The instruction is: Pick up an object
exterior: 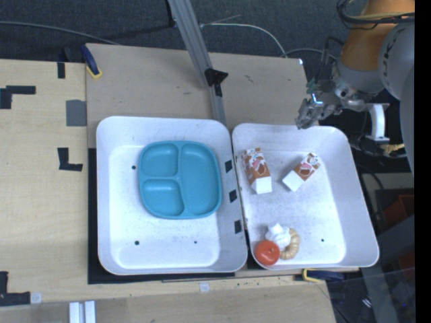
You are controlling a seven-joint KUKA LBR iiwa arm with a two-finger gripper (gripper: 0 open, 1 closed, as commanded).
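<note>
The right bin [337, 200] holds two small white cartons with red-brown print: one [256, 170] near its left wall, another [301, 171] near the middle, both lying flat. A red ball [267, 253] sits in the front left corner, touching a white and tan toy [284, 239]. My gripper [307, 115] hangs over the back rim of the right bin, above and behind the cartons, with nothing seen between its fingers. The arm comes in from the upper right.
The left bin [118, 234] bears a blue sectioned plate [180, 179]. A grey metal pole [192, 32] slants down from the top to the gap between the bins. Cables trail behind the bench near the arm.
</note>
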